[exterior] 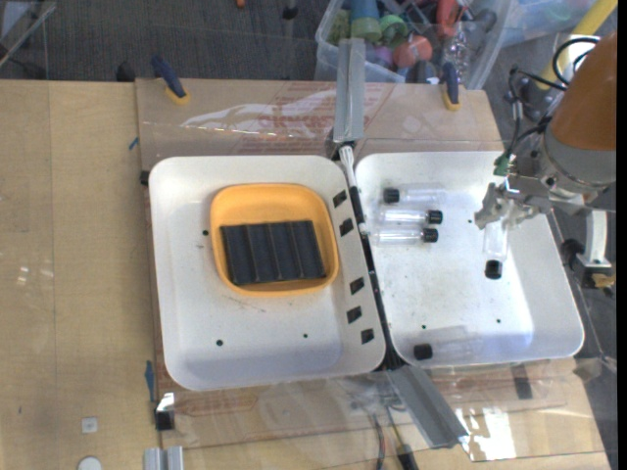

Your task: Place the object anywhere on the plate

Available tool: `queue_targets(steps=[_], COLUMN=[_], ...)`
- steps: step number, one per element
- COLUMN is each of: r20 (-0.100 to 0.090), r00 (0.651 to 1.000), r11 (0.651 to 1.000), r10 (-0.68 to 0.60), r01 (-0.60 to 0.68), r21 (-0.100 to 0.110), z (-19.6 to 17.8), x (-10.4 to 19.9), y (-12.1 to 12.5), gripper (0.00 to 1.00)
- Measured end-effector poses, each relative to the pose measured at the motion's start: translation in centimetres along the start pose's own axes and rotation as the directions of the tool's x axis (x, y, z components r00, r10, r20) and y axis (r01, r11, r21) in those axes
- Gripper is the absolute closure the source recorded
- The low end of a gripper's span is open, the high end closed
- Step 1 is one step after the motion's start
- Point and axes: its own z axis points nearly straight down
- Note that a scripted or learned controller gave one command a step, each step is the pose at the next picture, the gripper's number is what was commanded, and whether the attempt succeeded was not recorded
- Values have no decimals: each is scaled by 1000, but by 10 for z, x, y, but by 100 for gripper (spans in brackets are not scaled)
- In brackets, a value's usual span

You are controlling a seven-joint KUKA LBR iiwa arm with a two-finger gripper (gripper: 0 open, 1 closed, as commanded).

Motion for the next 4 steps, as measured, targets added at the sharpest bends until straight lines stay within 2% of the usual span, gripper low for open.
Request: queue_targets(steps=[1, 2, 3, 4], r20=[1, -1, 0, 4], r00=[989, 932, 866, 746], r11=[989, 932, 866, 746], r10=[-147, -363, -501, -666], r01=[147, 363, 501, 666], r21=[-2, -1, -3, -6], z=[-22, -19, -31, -59], x=[1, 12, 29, 37], y=[68, 70, 67, 67], gripper=[100, 100, 100, 100])
